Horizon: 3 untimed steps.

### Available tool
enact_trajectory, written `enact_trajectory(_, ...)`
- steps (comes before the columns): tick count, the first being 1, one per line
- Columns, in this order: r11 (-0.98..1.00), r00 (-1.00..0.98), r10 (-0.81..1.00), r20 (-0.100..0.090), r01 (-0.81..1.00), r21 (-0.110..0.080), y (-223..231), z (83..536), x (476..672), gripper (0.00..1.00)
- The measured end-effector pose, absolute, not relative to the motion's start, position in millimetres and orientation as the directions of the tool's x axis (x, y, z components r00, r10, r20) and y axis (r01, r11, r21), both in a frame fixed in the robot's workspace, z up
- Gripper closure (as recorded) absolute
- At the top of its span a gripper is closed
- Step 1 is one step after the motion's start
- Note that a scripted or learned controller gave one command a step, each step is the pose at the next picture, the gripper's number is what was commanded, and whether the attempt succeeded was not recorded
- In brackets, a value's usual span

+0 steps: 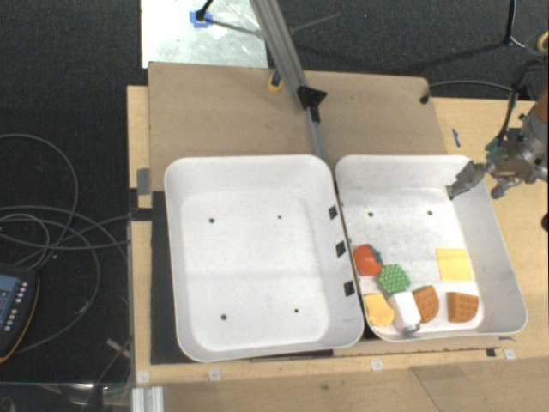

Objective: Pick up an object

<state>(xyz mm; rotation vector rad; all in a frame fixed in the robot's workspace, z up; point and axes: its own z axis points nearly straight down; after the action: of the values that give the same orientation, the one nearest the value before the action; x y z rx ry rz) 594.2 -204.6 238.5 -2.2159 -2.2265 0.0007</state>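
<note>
Lowest in frame, along the front wall of the right bin (493, 230), sits a cluster of small toy-food pieces: a white cylinder (406, 308) lying tilted, touching an orange-yellow chunk (378, 310) on its left and a brown ridged piece (426, 303) on its right. Just right of that, a waffle-patterned brown piece (462, 306) lies slightly apart from the ridged one. Above the cylinder is a green bumpy piece (394, 278), and up-left of it a red round piece (367, 260) with a bit of green beside it, close to the bin's left wall. A flat yellow square (454, 264), like a cheese slice, lies to the right, above the waffle piece and not touching it. No legible brand, label or writing on any item; too small to read. Left bin (184, 256) sits flush against the right bin, with black clips along the shared edge. Both bins rest on a tan bench (369, 110). Gripper (480, 184) at the right edge of frame, over the upper right corner of the right bin: two fingers spread apart, one dark fingertip (459, 184) pointing down-left, nothing between them. It is well apart from the toy cluster, touching no item. A grey pole (279, 37) runs diagonally from the top of frame down toward the bins' junction. Cables (43, 221) and a pendant (15, 303) lie on the dark floor at left.
</note>
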Motion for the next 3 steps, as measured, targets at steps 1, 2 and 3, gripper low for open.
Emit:
enact_trajectory(1, 0.004, -0.004, 1.0, 0.0, 1.0, -0.001, -202, 197, 594.3, 0.0)
enact_trajectory(2, 0.003, -0.003, 1.0, 0.0, 1.0, -0.002, -204, 153, 600.3, 0.0)
enact_trajectory(3, 0.004, -0.004, 1.0, -0.002, 1.0, 0.005, -204, 167, 601.9, 1.0)
